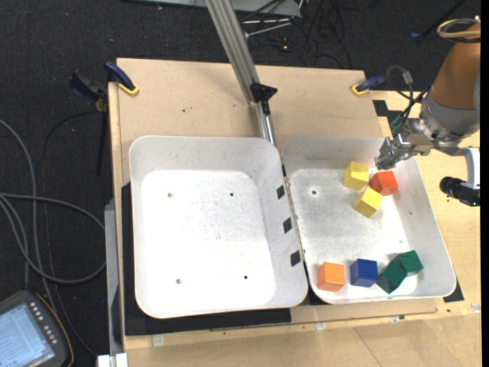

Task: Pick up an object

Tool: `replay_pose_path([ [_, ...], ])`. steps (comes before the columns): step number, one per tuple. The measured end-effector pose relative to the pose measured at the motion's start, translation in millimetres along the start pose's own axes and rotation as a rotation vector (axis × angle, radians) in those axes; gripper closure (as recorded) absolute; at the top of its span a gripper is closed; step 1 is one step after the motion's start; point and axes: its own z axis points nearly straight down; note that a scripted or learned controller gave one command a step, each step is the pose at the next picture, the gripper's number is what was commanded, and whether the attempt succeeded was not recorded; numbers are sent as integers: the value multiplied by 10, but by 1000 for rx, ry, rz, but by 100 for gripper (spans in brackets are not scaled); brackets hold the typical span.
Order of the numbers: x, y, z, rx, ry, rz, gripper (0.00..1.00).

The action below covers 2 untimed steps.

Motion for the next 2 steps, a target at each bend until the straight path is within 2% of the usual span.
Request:
replay_pose_path([
  [2,-6,41,-1000,-1,0,0,100],
])
